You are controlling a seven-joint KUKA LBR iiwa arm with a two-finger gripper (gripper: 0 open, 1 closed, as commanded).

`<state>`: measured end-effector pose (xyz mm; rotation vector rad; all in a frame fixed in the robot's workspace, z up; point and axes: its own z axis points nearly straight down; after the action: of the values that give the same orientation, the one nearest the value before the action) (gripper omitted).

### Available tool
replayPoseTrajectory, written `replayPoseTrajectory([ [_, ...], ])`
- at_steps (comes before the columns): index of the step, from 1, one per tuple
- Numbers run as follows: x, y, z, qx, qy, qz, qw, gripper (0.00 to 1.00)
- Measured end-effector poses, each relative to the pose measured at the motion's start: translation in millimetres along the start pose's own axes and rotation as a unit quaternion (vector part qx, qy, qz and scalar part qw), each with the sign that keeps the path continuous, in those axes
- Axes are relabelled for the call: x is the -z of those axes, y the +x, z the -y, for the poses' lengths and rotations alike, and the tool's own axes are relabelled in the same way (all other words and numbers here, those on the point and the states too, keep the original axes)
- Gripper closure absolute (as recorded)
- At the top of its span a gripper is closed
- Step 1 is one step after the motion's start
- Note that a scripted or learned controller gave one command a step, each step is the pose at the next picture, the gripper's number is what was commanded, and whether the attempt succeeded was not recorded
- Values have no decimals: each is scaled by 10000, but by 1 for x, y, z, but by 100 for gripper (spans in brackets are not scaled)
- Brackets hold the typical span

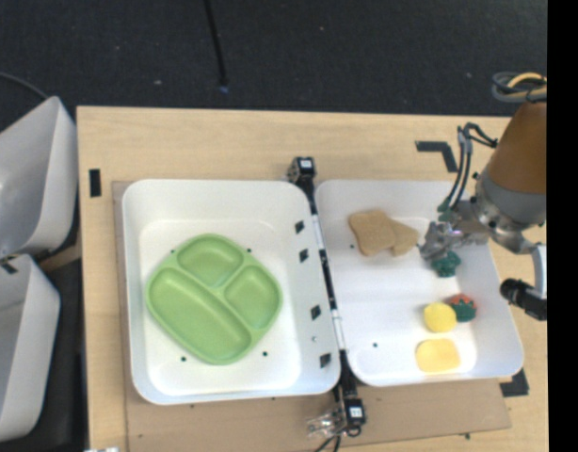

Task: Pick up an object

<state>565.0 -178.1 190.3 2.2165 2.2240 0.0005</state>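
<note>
Nearest the camera, at the front of the right bin (383, 365), lies a flat yellow piece (438, 354). Just behind it sits a rounder yellow object (440, 317), touching a small red-and-green item (464, 307). Farther back, a tan slice shaped like bread (381, 233) rests near the bin's rear left. To its right, the gripper (442, 246) hangs low over the bin, just above a dark green object (446, 265); whether it is closed on that object cannot be told from this angle. In the left bin (138, 215), a green divided plate (214, 297) lies flat. Both bins rest on the wooden bench (223, 139).
</note>
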Motion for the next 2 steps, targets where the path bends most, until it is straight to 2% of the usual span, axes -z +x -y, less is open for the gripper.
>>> replayPoseTrajectory([
  [1,23,-1,-1,0,8,-2,10000,100],
  [2,36,51,-10,21,10,-11,10000,100],
])
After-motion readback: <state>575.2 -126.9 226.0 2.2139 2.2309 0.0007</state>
